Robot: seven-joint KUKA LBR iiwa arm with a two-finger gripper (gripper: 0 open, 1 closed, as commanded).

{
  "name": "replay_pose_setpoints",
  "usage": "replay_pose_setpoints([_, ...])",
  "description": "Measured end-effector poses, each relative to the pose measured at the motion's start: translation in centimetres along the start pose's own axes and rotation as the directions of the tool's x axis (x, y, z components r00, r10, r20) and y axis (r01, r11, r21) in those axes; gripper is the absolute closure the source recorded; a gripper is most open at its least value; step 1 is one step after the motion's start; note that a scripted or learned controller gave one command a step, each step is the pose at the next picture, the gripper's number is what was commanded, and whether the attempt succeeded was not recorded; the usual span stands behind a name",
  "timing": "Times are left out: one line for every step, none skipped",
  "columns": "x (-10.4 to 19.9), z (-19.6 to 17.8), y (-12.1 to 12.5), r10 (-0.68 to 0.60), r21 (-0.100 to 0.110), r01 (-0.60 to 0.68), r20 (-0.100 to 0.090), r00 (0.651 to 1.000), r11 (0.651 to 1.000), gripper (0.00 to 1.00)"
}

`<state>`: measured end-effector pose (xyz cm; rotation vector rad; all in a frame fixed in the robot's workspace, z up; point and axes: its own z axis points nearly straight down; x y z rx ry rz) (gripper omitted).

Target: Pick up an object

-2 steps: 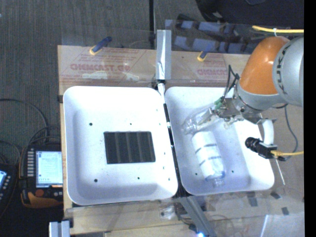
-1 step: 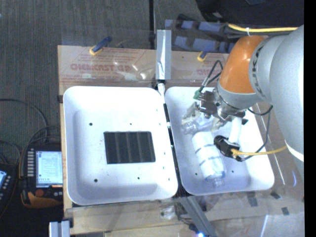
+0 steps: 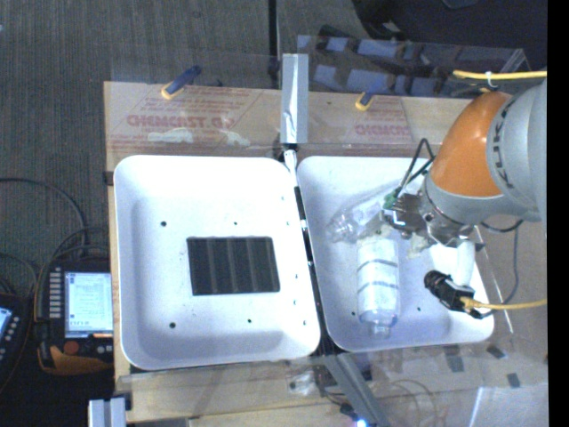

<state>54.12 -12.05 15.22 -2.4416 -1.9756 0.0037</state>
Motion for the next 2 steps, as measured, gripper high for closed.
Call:
replay_pose_setpoints([0.5,0.8,2.1,0.079,0.0,-0.079,-0.002,0.997,0.997,0.0])
replay_pose_setpoints([-0.4,-4.5,-2.7,0.086,0.001,-0.086,-0.001,0.996,0.996,0.0])
